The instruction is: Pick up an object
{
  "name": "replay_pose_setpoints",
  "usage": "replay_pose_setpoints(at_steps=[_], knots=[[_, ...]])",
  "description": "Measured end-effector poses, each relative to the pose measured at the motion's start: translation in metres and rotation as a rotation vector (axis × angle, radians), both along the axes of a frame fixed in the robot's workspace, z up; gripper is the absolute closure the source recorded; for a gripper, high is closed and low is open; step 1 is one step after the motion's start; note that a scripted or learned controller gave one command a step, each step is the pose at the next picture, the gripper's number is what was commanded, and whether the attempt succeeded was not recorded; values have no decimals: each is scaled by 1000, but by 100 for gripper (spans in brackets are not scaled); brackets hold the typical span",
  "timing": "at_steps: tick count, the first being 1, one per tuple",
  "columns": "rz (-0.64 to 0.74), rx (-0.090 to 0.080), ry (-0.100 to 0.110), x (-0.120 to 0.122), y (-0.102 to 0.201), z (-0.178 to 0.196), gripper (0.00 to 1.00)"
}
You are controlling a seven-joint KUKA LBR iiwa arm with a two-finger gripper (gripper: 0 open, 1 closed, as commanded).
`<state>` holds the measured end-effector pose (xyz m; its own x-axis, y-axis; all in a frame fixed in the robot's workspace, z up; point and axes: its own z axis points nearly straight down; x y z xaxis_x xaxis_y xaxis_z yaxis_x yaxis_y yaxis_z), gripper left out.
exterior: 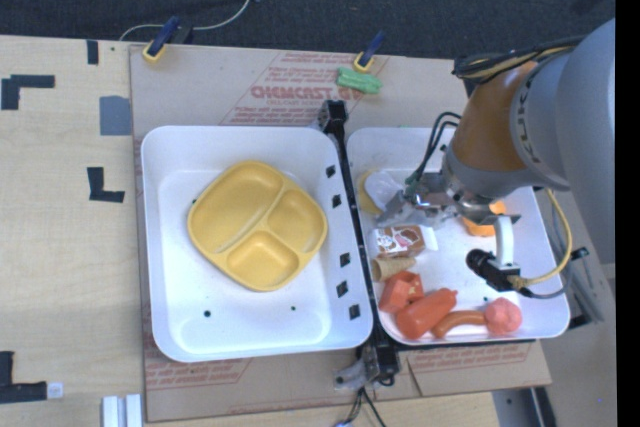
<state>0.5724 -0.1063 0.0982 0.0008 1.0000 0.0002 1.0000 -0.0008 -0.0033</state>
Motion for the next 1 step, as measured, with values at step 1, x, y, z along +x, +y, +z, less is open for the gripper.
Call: replay_pose_setpoints(at_steps=[1], knots=[[1, -3, -10, -33, 6, -12, 0]])
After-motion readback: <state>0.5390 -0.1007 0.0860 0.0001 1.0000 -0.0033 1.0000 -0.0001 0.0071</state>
